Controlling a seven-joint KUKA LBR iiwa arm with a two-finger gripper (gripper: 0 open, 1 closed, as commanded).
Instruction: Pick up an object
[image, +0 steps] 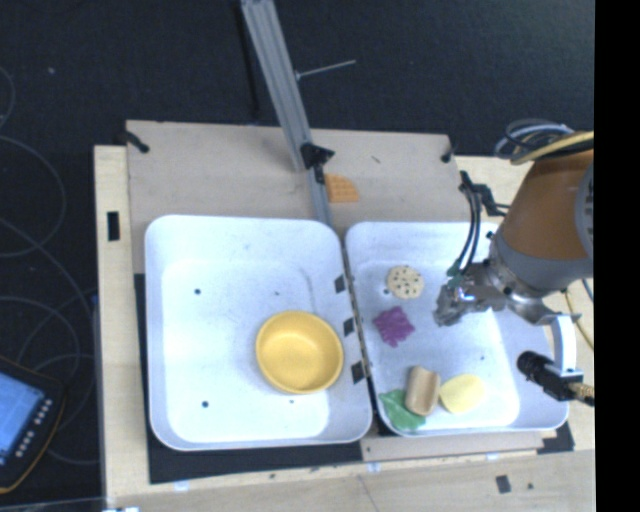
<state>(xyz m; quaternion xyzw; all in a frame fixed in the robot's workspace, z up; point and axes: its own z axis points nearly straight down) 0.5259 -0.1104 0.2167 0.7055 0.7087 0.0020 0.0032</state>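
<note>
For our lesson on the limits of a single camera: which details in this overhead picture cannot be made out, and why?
- Grey two-finger gripper, camera view: too small and blurred to tell open from shut.
- Flat green object in the right white bin: partly covered by the tan cylinder, so its shape is unclear.
- Arm's orange band: cut off at the right.

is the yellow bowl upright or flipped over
Upright: the yellow bowl in the left bin shows its open hollow and rim facing up, with nothing visible inside.
</note>
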